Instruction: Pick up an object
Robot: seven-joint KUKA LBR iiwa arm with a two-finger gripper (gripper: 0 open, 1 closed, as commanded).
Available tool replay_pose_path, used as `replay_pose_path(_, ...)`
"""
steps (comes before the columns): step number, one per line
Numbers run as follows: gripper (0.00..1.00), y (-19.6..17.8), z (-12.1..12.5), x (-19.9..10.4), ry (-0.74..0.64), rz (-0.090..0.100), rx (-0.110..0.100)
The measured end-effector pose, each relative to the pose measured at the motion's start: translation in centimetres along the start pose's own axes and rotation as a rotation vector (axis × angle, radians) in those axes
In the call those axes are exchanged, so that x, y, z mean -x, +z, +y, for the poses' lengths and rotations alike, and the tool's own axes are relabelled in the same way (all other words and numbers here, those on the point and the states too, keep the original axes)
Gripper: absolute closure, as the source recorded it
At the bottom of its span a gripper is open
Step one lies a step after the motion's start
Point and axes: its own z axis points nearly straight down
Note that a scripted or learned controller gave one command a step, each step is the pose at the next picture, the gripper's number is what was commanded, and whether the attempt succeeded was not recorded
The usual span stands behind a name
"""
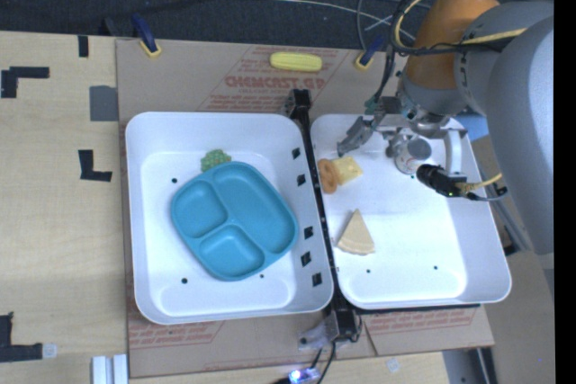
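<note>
Camera view looks down on the jaws (pixel 360 133) hanging over the upper left part of the right bin (pixel 468 283); one dark finger (pixel 353 138) points down and left, and I cannot tell how wide the jaws stand, nor is anything visible between them. Just below and left of the jaws lies a small orange-and-tan food piece (pixel 337 173) against the bin's left wall. Farther below sits a pale cheese-like wedge (pixel 356 235) on the bin floor. Left of the jaws, across the divider, the left bin (pixel 153 283) carries a blue compartment plate (pixel 233 219) with a small green piece (pixel 215 160) touching its upper edge. Above and left of the jaws, a yellow corn-like piece (pixel 295 61) lies on the cardboard-covered table (pixel 180 76).
</note>
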Motion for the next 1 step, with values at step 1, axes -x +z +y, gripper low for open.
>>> replay_pose_path(1,0.0,5.31,-0.04,-0.09,0.0,-0.001,0.004)
